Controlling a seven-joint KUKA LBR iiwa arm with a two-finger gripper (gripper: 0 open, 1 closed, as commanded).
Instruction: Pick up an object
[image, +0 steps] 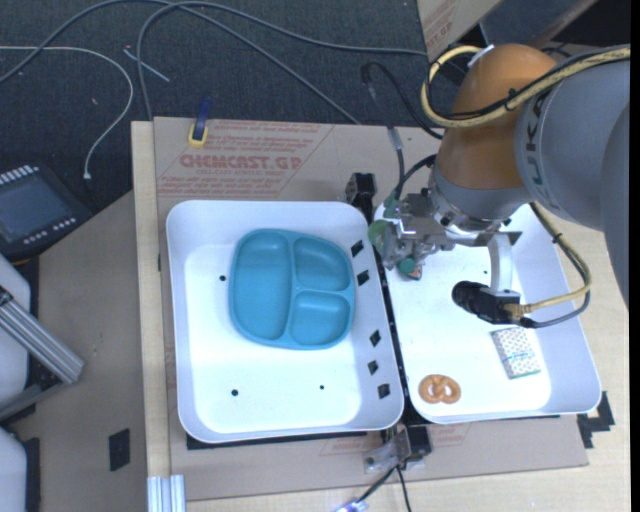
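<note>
Since any object will do, we weigh up the candidates. Our gripper (408, 240) hangs at the upper left corner of the right-hand shallow white bin (570, 330), close to the wall it shares with the left-hand white bin (190, 300). We cannot tell whether the claw is spread or pressed together, because the wrist hides it from above. A small greenish and reddish thing (408, 266) shows just below the gripper, too small for us to identify or to say whether it is gripped.

Toward the lower middle of the frame lies a small orange-brown pretzel-shaped piece (438, 389). To its upper right, apart from it, lies a speckled white rectangular block (516, 352). We judge both light. The pretzel looks stiff and is best pinched across one loop. The block may be soft like a sponge, so we would take it across its short sides.

The turquoise divided plastic plate (292, 288) in the left bin looks rigid and slippery, and only its rim offers a hold.
</note>
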